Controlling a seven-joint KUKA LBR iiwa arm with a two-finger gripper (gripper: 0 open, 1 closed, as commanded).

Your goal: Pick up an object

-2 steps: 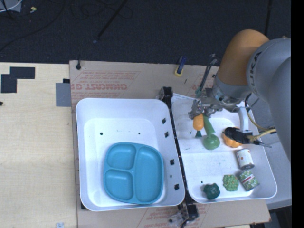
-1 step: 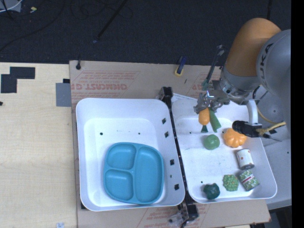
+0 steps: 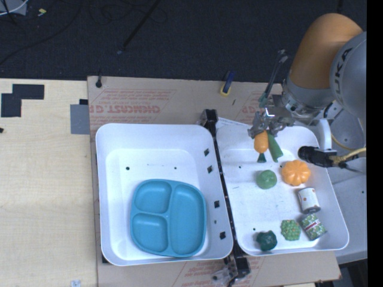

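Right now the gripper (image 3: 264, 130) sits low over the far end of the right bin (image 3: 335, 232), and a small orange carrot (image 3: 261, 143) with a green top hangs directly beneath it. From where I stand it looks pinched between the fingers, though the metal crowds that spot and I would not swear the grip is firm. A green stick-shaped piece (image 3: 275, 149) slants just beside the carrot, touching or nearly so.

Further out in the same bin lie a pale green ball (image 3: 267, 179), an orange pumpkin-like toy (image 3: 296, 173), a small white can (image 3: 309, 200), a patterned green can (image 3: 313, 226), a knobbly green piece (image 3: 291, 229) and a dark green lump (image 3: 266, 240). The left bin (image 3: 114, 160) holds a blue divided plate (image 3: 168, 216).

To do this well, I'd say the arm should rise straight and slowly, keeping the squeeze steady, so the carrot doesn't swing against the green stick or slip free.
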